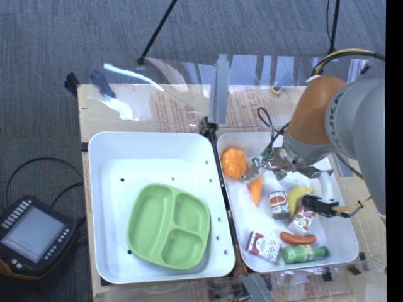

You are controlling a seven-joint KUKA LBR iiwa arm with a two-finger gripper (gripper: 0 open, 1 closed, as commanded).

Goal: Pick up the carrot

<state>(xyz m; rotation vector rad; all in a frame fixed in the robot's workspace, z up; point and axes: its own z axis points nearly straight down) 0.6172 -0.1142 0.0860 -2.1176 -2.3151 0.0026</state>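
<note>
Over right bin: gripper low, tips just above carrot; jaws spread slightly, nothing seen between them, contact with carrot cannot be told. Carrot lies in bin's left part, below one small pumpkin. Same bin: one can, one banana, one sausage, one green bottle, one red carton. Left bin: one green divided plate.
</note>
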